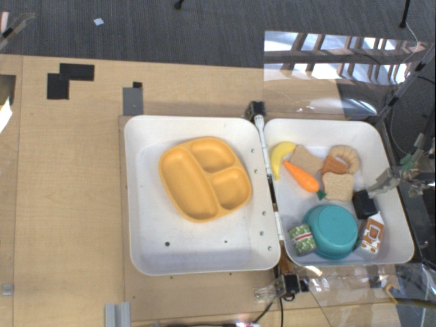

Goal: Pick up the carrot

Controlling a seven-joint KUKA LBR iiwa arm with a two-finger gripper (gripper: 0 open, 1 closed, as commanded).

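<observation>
The carrot (302, 176) lies in the right bin (392, 182), tilted from upper left to lower right with its green end low, wedged among other toy food: its thick end sits against a slice of bread (306, 160) near the banana (281, 155), and its tip points at a second slice (338, 184) just above the teal bowl (332, 231). That crowding looks like the hard part — a grasp across the carrot's middle has the most room, since both ends touch neighbours. The left bin (136, 203) holds a yellow divided plate (203, 178), well apart from the carrot and out of the way. At the right edge, something thin and pale reaches over the bin wall near a small black object (363, 204); I take it for part of the gripper (390, 178), but it is cut off and blurred — I cannot tell how it stands, and nothing is seen held. A small green-and-white item (300, 238) is half hidden beside the bowl, and a carton (372, 235) lies at its right.
</observation>
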